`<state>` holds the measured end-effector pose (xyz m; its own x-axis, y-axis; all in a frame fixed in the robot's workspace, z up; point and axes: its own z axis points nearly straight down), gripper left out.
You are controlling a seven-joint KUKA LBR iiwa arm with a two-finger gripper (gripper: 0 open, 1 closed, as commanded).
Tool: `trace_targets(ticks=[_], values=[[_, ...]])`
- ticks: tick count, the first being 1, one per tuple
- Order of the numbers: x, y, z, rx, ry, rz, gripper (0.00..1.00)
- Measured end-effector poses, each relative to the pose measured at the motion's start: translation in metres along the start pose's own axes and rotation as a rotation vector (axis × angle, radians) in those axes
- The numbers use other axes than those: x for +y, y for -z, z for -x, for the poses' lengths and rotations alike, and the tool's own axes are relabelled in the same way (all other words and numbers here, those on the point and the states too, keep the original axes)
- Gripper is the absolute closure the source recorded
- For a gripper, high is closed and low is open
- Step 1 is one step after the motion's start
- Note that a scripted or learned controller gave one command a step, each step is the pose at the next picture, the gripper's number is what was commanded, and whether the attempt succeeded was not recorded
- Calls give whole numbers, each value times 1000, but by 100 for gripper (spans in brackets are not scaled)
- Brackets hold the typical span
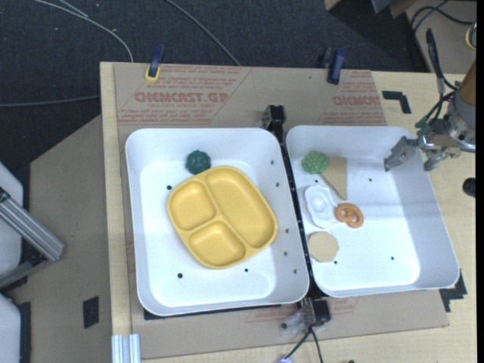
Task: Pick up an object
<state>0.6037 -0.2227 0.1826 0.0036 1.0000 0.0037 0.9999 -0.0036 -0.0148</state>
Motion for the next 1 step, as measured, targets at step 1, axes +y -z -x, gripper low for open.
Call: trace_targets(ticks=[1], values=[[4,9,-1,-4,4,15,0]])
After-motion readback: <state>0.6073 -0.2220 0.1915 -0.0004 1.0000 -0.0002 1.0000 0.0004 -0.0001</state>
